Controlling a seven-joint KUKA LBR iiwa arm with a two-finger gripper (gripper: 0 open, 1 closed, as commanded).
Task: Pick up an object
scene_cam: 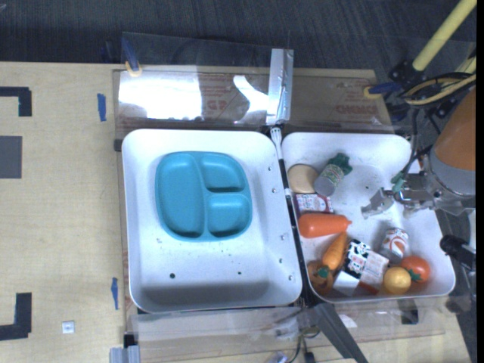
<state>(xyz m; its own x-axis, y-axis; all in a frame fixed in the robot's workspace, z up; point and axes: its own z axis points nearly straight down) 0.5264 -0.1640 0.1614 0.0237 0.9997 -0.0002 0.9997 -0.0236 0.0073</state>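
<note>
My gripper (382, 200) hangs over the right bin (378, 147), above bare white floor near its right side, with nothing seen in it. Left of it lie a grey-green bottle (333, 174), a beige round item (302, 178), a small red-and-white packet (312, 203) and a large orange carrot (324, 224). Below the gripper sit a red-and-white can (395, 242), a black-and-white carton (364, 262), a smaller carrot (333, 252), a lemon (397, 280) and a tomato (417, 268).
The left bin (151, 271) holds a blue divided plate (203, 194). A clear plastic panel (197, 89) stands behind the bins. Cables and a yellow pole (446, 29) are at the top right, beside the arm's orange band (463, 138).
</note>
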